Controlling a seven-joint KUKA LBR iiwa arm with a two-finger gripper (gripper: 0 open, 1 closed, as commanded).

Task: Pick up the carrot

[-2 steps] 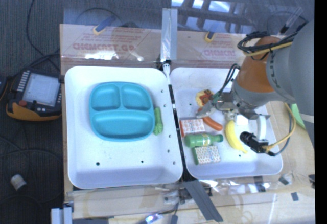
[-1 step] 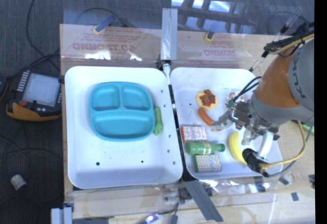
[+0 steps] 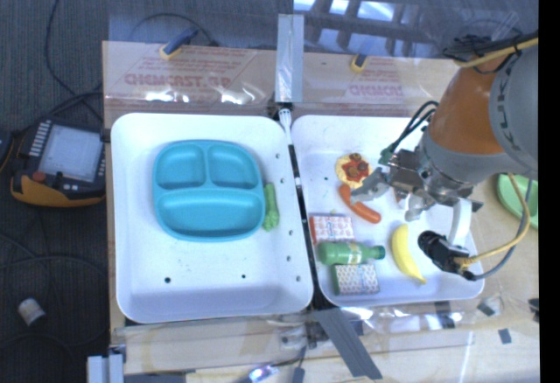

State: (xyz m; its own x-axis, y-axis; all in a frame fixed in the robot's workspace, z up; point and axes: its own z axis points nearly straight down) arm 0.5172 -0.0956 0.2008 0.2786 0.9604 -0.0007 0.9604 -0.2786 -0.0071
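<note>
the carrot lies slantwise in the right bin, between pizza slice and banana; the gripper hangs beside it, fingers apart, holding nothing; best to straddle its middle, descend squarely, then close.

1. Cardboard panel behind the left bin: a line of red printing runs across it, seen upside down and blurred; its letters cannot be made out.
2. Cardboard panel behind the right bin: a shorter line of red printing, likewise upside down and illegible.
3. Small carton in the right bin: red and white printed face, too small to read.
4. Green bottle: a label band, wording unreadable.
5. Handheld pendant on the floor: lit screen, no legible characters.
</note>
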